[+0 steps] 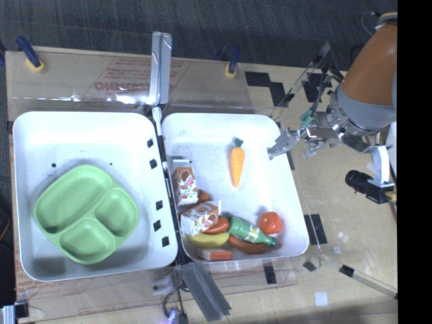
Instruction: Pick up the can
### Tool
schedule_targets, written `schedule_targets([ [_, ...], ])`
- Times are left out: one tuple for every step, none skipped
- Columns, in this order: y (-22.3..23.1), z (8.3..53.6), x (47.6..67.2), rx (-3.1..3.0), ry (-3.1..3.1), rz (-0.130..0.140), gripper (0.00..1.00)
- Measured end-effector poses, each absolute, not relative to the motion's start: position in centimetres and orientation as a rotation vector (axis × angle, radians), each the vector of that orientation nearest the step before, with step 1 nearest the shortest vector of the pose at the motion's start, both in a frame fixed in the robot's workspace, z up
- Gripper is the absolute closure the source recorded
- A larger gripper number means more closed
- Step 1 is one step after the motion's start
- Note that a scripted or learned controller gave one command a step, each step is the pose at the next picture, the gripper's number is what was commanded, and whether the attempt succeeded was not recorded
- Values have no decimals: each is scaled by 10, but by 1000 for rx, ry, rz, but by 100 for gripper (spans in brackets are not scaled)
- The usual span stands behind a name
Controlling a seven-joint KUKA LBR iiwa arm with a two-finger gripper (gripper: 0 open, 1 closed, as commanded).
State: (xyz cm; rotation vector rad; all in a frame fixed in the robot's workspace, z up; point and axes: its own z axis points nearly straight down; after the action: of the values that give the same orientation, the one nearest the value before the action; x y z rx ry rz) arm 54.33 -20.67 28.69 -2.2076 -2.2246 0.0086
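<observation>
My gripper [283,144] hangs above the right rim of the right bin [202,123], with nothing visibly held. The grey arm with its orange band [368,59] reaches in from the right. A small brown-and-white container [184,184] lies near the bin's left wall, far left of the gripper. I cannot tell whether it is the can or a carton. A similar white-and-red pack [201,216] lies below it. No other item reads clearly as a can.
The right bin also holds a carrot [237,164], a tomato [270,222], a green bottle [250,233], a banana [206,238] and a sausage-like piece [246,246], crowded at its front. The left bin [40,130] holds a green divided plate [84,213].
</observation>
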Motion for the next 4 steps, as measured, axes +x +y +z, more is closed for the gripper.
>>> schedule_targets([
  [-172,112,476,-2380,-2030,4,0],
  [-165,88,513,-2575,-1788,9,0],
  [-166,94,512,-2569,-1788,17,100],
  [-104,167,487,-2705,-1585,12,100],
])
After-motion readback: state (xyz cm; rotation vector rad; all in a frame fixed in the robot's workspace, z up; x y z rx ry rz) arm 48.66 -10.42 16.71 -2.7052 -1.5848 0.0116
